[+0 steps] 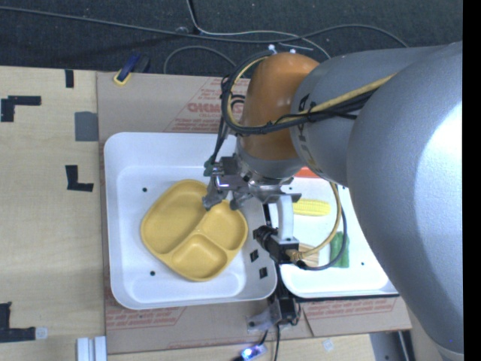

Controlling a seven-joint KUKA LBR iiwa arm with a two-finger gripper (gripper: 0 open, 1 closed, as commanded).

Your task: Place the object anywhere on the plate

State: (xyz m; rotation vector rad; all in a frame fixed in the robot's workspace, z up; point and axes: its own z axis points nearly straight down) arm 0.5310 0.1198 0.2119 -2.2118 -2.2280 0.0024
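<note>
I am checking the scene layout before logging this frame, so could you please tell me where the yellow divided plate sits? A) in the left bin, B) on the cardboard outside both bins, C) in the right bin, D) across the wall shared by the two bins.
A: the yellow divided plate lies flat on the floor of the left bin, while the corn cob and a green item lie in the right bin.

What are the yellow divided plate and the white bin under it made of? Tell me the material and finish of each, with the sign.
Yellow divided plate: probably moulded plastic, with a smooth, slightly satin finish; one even colour, rounded compartment ridges and soft highlights. White bin: likely thin formed plastic, smooth and semi-glossy; rounded corners, a raised rim and faint sheen. Neither can be confirmed by look alone.
</note>
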